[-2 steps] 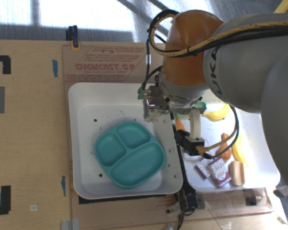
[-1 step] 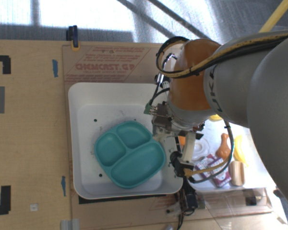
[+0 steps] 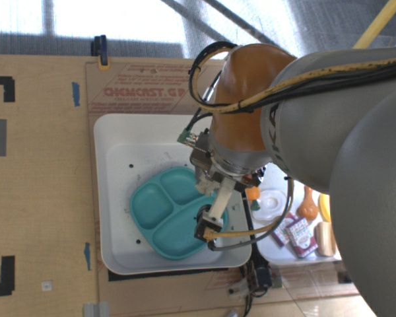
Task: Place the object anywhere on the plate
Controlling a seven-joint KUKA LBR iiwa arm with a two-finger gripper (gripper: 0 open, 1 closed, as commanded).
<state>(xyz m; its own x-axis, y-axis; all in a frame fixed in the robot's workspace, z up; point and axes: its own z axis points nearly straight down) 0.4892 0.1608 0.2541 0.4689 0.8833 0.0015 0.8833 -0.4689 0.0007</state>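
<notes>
Gripper (image 3: 204,180) hangs low over the teal plate (image 3: 157,207), above the plate's edge nearest the other bin. It is tucked beneath the arm's wrist, so its state cannot be told: wide, narrow or closed on something, the view does not say. That is the first risk, as I judge it. If nothing is carried, a release here puts nothing on the plate and the try is wasted. If something is carried, the danger is the place of release, since the gripper sits over the plate's rim and not over its middle. A thing let go here could strike the raised rim or a divider, tip, and slide off onto the floor of the left bin (image 3: 115,177). A drop from too high would make a bounce more likely.

A small orange piece (image 3: 252,193) shows just beside the wrist, near the wall between the bins. Whether it is the object, and whether it is held or merely lying there, I cannot tell. Further toward the view's right, the right bin (image 3: 303,259) holds a white lid (image 3: 269,203), an orange thing (image 3: 308,207) and a purple packet (image 3: 302,235), all well apart from the plate
</notes>
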